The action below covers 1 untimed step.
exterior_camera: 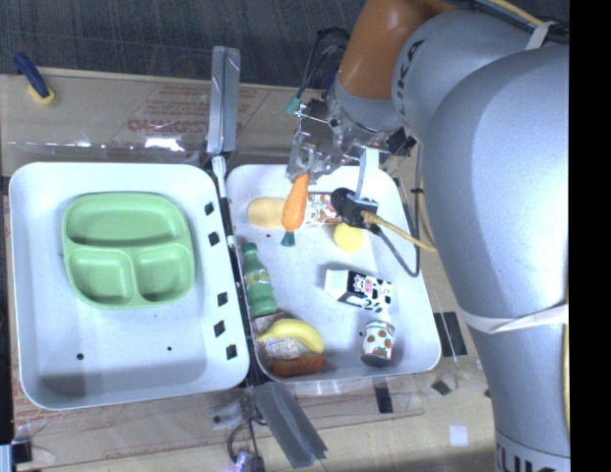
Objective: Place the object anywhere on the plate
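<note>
Arm shell (492,165): smooth pale grey casing in big rounded segments, glossy, with soft highlights along the curves.
Orange band (379,37): burnt-orange collar, rounded, sitting above the wrist at the far end of the grey casing.
Seams: thin dark lines where the grey segments meet; a pale line crosses the lower part of the near segment.
Cables (502,6): dark cable with a lighter strand beside it, running over the top of the far segment; thin black loops by the wrist.
Wrist (335,131): bare metal and black fittings, small and cluttered.
Gripper (303,165): slim metallic grey.
</note>
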Motion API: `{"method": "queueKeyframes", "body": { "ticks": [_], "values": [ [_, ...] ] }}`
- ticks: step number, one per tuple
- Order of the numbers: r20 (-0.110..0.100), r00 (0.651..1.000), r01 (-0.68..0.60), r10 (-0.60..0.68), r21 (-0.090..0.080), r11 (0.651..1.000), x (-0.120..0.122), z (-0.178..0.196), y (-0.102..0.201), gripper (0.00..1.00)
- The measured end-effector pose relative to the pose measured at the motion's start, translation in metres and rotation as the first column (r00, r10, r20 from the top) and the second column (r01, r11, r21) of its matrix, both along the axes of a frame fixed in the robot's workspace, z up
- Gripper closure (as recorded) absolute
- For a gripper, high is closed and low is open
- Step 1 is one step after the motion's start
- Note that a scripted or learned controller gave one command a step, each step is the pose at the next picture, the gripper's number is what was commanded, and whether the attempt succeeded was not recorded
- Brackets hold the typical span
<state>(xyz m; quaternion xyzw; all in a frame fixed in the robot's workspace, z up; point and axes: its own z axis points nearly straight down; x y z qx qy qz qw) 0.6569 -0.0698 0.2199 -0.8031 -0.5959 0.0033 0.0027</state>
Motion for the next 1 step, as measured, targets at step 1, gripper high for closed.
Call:
{"method": "queueKeyframes", "body": {
  "ticks": [1],
  "values": [
    [0.001,0.990,-0.140,0.140,0.000,0.990,-0.0144,-0.0307,0.0621,1.00]
  ]
}}
